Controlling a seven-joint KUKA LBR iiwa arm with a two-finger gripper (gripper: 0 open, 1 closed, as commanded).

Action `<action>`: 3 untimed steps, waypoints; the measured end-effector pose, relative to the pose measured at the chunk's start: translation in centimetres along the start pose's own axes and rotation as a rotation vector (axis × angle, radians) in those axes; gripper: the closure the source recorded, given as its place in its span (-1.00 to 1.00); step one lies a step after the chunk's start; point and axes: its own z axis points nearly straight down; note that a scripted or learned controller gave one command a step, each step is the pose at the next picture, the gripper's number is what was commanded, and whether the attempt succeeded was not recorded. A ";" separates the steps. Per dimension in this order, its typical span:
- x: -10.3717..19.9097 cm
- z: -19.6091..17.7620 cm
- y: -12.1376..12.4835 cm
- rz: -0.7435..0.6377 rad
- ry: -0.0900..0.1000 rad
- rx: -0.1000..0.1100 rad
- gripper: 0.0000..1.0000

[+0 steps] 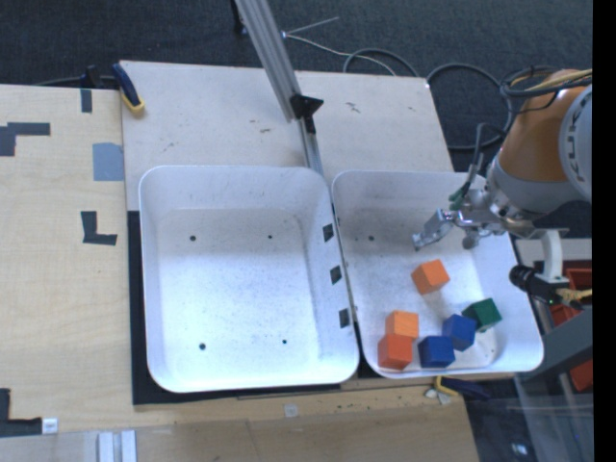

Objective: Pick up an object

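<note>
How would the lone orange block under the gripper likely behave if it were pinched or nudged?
The orange block looks like a rigid cube, so it would probably hold shape and slide, not roll. It sits apart from the other blocks, so a nudge likely moves it alone. The gripper hangs just above it; flat faces should suit a pinch.

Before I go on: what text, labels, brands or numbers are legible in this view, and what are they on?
"KU": partial dark letters, cut off by the frame edge, on the grey arm segment above the orange band.
Small white tag at the bench's lower left corner: too small to read.
No readable text on the two white bins, the orange, blue and green blocks, or the grey tape marks.
</note>
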 end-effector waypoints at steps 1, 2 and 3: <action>3.0 7.4 -2.5 -0.001 -0.004 -0.014 -1.00; 3.0 6.4 -2.5 -0.002 -0.001 -0.010 1.00; 10.2 -3.0 0.7 -0.009 0.001 -0.017 1.00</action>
